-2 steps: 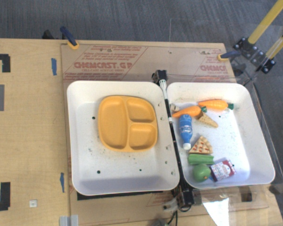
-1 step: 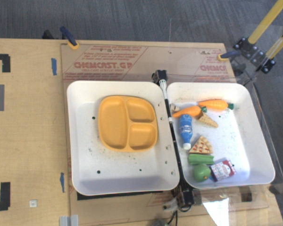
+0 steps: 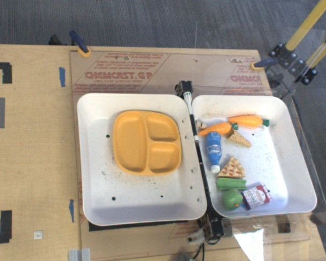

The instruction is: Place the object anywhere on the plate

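Currently tool state: cannot tell. Yellow three-compartment plastic plate [image 3: 147, 142] sits mid left white bin [image 3: 92, 200]. Candidate toys, e.g. blue-and-white bottle [image 3: 213, 150], lie in right white bin [image 3: 293, 162]; plate at 9 o'clock from them.

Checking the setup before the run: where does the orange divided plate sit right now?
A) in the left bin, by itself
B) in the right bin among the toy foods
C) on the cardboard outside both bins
A: the orange divided plate lies in the left bin, while the toy foods, such as the blue bottle, lie in the right bin.
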Motion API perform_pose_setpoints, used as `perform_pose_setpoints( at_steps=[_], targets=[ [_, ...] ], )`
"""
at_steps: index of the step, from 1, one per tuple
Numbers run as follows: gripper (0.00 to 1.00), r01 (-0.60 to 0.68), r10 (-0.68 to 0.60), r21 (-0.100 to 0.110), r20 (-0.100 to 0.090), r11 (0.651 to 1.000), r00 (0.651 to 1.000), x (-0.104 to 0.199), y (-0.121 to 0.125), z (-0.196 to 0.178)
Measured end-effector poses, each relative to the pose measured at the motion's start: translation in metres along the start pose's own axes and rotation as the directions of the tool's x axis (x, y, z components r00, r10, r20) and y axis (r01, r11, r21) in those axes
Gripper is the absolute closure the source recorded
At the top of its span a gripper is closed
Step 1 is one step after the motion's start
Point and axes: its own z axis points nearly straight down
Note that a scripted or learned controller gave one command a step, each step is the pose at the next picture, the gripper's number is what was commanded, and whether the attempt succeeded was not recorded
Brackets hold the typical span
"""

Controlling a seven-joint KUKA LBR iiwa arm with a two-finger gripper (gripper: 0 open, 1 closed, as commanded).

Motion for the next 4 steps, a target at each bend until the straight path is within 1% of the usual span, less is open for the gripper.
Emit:
perform_pose_setpoints(
  at_steps=[1,2,3,4],
  targets=[
    [1.0,0.254,-0.254,-0.006,0.006,0.967,0.967,-0.017,-0.003,0.028],
    [1.0,0.427,-0.427,0.0,-0.001,0.904,0.904,-0.017,-0.004,-0.001],
    [1.0,0.722,-0.722,-0.001,0.003,0.692,0.692,-0.013,-0.003,0.001],
    [1.0,0.896,-0.896,0.0,0.005,0.445,0.445,0.004,0.001,0.016]
  ],
)
